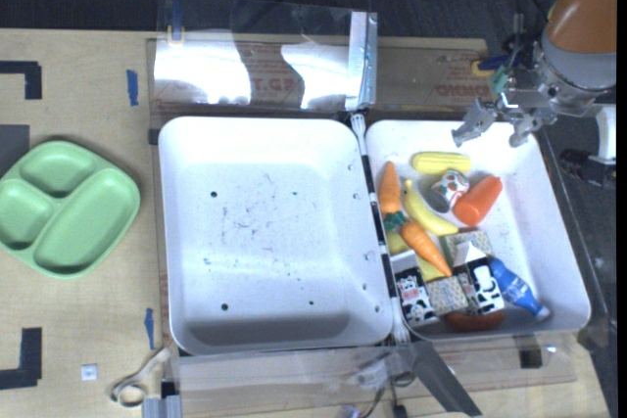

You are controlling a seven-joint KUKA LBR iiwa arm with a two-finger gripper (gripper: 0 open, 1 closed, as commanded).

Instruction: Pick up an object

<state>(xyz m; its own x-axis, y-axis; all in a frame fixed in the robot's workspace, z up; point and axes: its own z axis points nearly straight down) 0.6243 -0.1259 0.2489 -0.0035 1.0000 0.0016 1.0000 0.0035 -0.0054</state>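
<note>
The light is bright and comes from above. A strong glare lies on the clear panel behind the left bin. Shadows on the tabletop are soft and short. The picture is a little grainy, not very sharp.

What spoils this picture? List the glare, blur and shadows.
Camera view: strong glare whitens the clear panel behind the left bin; the gripper and the grey arm look soft and slightly blurred; the toy pile, such as the banana, is small and grainy; shadows are faint, mostly along the right bin rim.
</note>
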